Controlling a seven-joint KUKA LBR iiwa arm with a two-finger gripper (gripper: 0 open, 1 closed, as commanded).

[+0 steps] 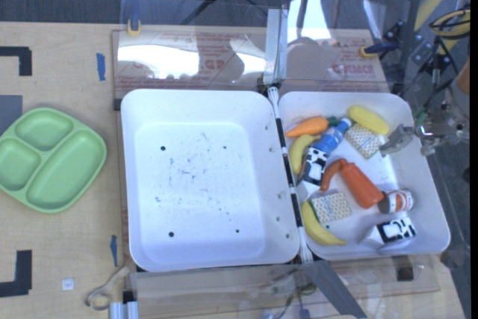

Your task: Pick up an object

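Claw [407,137] at right bin's [437,217] right rim, near far corner; cannot tell its state. Right bin holds: yellow banana [368,118] at far edge, carrot [307,126] near far left corner, blue bottle [328,138], second banana [297,154] along left wall, cow-print carton [316,165], orange bottle [358,184] at centre, patterned packet [331,206], third banana [319,227] at near left corner, small can [396,201], black-white carton [394,230] near edge. Left bin [200,174] beside it. Green divided plate [48,158] at table's [52,56] left edge
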